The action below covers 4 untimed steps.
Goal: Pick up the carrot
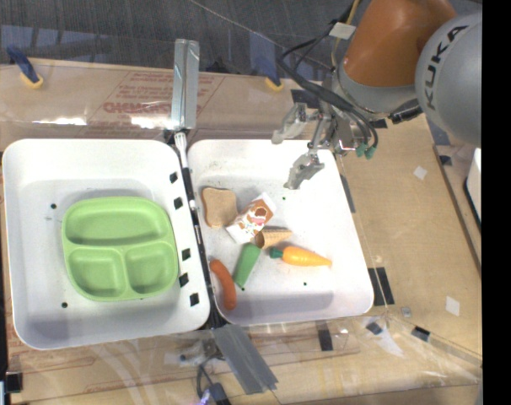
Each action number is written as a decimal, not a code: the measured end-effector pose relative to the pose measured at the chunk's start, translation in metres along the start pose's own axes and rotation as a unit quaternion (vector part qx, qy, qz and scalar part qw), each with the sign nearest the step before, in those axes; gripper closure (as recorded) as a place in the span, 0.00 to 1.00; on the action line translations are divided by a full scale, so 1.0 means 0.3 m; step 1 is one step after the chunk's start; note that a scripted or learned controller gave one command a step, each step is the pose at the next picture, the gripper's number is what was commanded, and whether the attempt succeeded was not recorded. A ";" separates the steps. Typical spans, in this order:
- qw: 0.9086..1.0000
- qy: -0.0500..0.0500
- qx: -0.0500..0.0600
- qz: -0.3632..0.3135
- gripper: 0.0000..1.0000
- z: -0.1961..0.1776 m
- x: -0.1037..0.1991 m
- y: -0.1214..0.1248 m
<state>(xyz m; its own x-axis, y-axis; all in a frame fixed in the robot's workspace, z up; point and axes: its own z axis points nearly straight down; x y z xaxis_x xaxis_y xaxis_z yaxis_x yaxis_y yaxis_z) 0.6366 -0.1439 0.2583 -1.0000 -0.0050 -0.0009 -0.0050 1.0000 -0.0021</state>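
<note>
Brown and taped over with clear plastic, the tabletop (407, 251) carried two shallow white bins side by side, and the grey arm (445, 53) with its orange band reached in from the right edge of the view. Its claw (304, 172) hung over the far part of the right bin (344, 251), close to that bin's back wall, and nothing lay between its fingers; whether they were spread or closed could not be made out at this slant. The carrot (304, 257) lay on the floor of the same bin, nearer the camera than the claw and almost straight below it in the view, well apart from it, with its green end pointing left and its orange tip pointing right. Just left of the carrot, and so below and a little left of the claw, a green cucumber-like piece (246, 265) lay tilted, and a red sausage (224, 284) rested further left again against the bin's left wall. Between those pieces and the claw sat a small printed packet (253, 218) and, beside it on the left, a slice of bread (218, 207). Far to the left of the claw, the left bin (28, 226) held a green divided plate (119, 248) lying flat. A metal bar (185, 87) stood at the back of the seam between the two bins, left of the claw.
</note>
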 end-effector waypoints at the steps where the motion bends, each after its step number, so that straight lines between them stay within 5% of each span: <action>1: 0.999 0.004 -0.002 -0.038 0.00 0.431 0.165 -0.050; 2: 0.987 -0.004 0.000 -0.163 0.00 0.544 0.334 -0.021; 3: 0.986 -0.006 0.001 -0.167 1.00 0.499 0.322 -0.017; 4: 0.983 -0.006 0.002 -0.184 1.00 -0.081 0.141 -0.021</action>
<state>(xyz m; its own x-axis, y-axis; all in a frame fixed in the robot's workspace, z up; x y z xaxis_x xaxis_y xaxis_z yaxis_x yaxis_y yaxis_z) 0.5943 -0.1503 0.2825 -0.9305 -0.3661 -0.0115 -0.3661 0.9305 -0.0091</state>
